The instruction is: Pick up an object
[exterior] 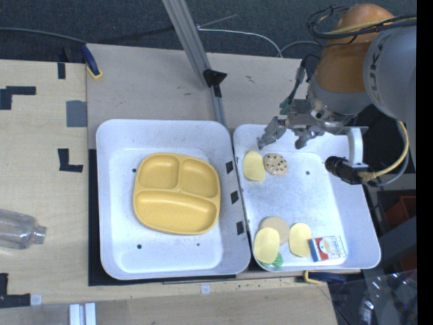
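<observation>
My gripper [285, 138] hovers over the far end of the right bin [352, 202], open, with nothing between its fingers. Just below it lie a yellow oval piece [254, 166] and a speckled cookie [275, 163]. At the bin's near end sit a tan disc [276, 224], two more yellow pieces [266, 243] [300, 239] and a small red, white and blue carton [328, 248]. A bit of green [276, 263] peeks out under the near-left yellow piece.
The left bin [115, 202] holds a yellow divided plate [177, 192]. A metal pole [184, 26] slants in from the top to the bins' far edge. A clear plastic bottle [19, 229] lies on the bench at the left. The arm's grey and orange body [358, 53] fills the upper right.
</observation>
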